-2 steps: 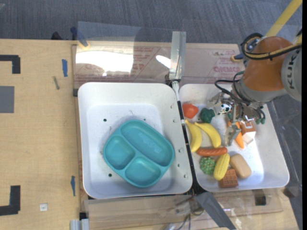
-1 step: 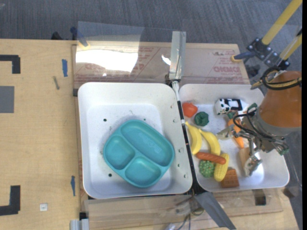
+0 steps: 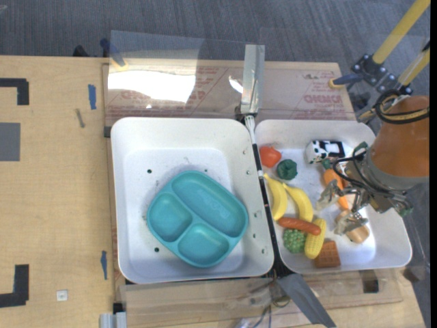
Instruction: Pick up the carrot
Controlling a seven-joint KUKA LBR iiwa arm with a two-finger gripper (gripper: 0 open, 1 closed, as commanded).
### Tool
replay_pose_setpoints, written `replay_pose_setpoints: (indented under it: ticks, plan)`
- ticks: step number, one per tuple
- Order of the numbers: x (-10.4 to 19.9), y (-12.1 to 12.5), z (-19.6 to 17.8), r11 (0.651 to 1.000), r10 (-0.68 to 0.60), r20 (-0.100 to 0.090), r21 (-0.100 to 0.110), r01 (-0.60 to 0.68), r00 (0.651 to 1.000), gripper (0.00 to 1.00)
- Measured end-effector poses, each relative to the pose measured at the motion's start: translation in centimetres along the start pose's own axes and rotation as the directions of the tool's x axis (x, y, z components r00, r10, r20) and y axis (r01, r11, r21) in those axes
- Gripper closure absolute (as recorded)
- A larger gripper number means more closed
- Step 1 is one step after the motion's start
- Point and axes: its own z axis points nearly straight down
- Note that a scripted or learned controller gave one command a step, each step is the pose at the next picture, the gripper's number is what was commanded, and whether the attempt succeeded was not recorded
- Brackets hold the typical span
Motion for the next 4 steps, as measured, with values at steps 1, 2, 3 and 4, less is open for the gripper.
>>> replay_pose_setpoints:
  ticks: [1,2,3,4]
  plan:
    - [-2.8,8.2,-9.1,0.996,0.085,0.003,-0.001,-0.085,0.996,1.0]
    - [-5.7,10.8,-19.6,0.994,0.106,0.005,0.001,-0.106,0.994,1.0]
    - [-2.4,6.2,-3.3,0.998,0.064,-0.018,-0.011,-0.065,0.998,1.0]
    - [-4.1,5.8,-19.5,0.947,0.321,0.005,0.002,-0.321,0.947,1.0]
